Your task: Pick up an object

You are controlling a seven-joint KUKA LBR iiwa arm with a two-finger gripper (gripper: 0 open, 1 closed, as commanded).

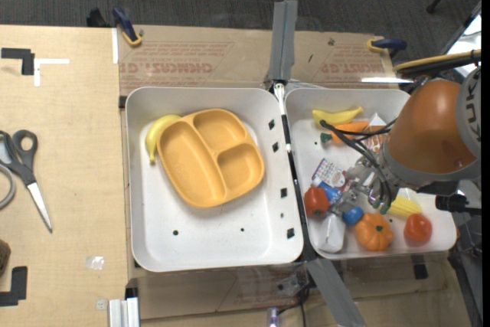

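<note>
Your hand [360,191] is down inside the right bin [306,165], in the middle of the toy clutter, with the arm's orange band [432,126] bulking over it from the right. The nearest candidates lie just to the hand's left and below: a red tomato-like piece [315,201] to its left, a small blue piece [351,215] directly beneath it, and an orange pumpkin [374,232] a little lower and to the right. A second red piece [417,228] sits further right, and a yellow banana [337,116] lies well apart at the bin's far end, its long axis running left to right. You cannot tell from here how far the hand is spread, nor whether anything is caught in it; cables and clutter mask it. The left bin [145,226] carries a yellow divided plate [210,157].
</note>
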